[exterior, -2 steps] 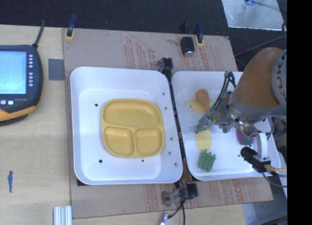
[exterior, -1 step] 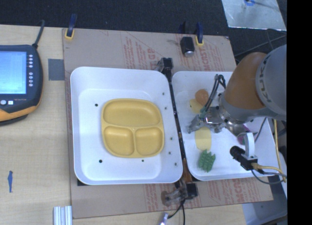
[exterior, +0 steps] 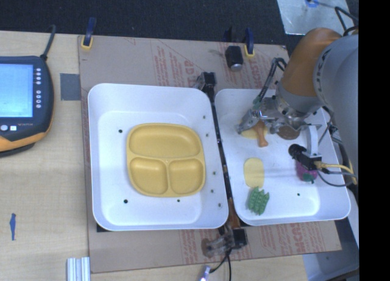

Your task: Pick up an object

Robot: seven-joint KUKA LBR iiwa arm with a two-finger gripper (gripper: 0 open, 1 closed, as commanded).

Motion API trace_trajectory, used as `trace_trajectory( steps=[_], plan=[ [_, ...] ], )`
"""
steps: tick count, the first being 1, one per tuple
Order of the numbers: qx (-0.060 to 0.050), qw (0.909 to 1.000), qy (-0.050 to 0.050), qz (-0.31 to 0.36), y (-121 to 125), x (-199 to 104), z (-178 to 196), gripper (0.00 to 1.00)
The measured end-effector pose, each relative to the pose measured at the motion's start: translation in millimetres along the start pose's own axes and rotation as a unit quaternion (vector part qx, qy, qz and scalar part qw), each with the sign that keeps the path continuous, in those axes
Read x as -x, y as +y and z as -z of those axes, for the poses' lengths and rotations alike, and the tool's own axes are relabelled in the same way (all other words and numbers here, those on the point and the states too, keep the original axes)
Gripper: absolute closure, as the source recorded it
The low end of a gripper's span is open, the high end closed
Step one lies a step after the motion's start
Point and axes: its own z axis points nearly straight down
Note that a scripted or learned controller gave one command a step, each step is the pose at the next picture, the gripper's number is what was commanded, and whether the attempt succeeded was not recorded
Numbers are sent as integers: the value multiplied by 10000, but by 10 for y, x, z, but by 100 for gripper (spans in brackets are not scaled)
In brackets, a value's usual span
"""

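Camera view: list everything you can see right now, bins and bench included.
White bins: two, side by side on the bench.
Divided plate: one, yellow, left bin.
Yellow piece: one, flat, right bin.
Green toy: one, right bin, front.
Orange item: one, right bin, beneath the gripper.
Purple item: one, right bin, right side.
Teach pendant: one, grey and orange, bench left.
Arm: grey, orange band.
Gripper: over right bin.

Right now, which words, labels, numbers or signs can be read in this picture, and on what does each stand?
None can be quoted.
Board under the bins: faint red print, too blurred to read.
Pendant: a small label below its screen, too small to read.
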Motion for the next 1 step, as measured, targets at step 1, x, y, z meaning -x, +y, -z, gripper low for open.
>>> trace_trajectory(
  steps=[1],
  plan=[
    [-1, 10000, 3, 6, 287, 56, 1, 0]
  ],
)
